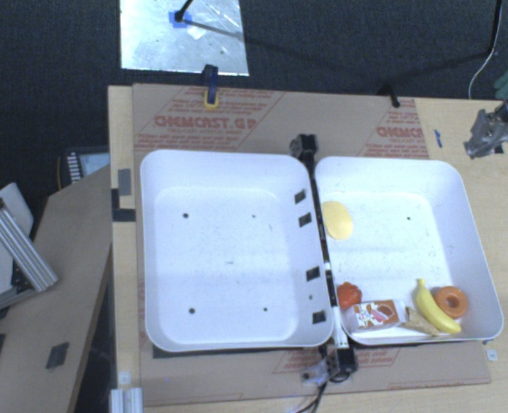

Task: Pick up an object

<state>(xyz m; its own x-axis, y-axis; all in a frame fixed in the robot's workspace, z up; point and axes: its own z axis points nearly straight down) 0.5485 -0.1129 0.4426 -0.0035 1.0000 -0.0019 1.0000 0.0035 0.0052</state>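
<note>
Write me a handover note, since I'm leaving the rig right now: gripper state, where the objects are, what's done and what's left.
Gripper: at the right edge, above and outside the right bin, away from every object.
Objects, all in the right bin: yellow disc near the divider; tomato and carton at the near left corner; banana and donut at the near right corner, touching.
Left bin: no objects seen in it.
Done: nothing picked yet.
Left: bring the gripper down over one object and lift it. The disc lies apart from the rest, so it may be the easiest target.
</note>
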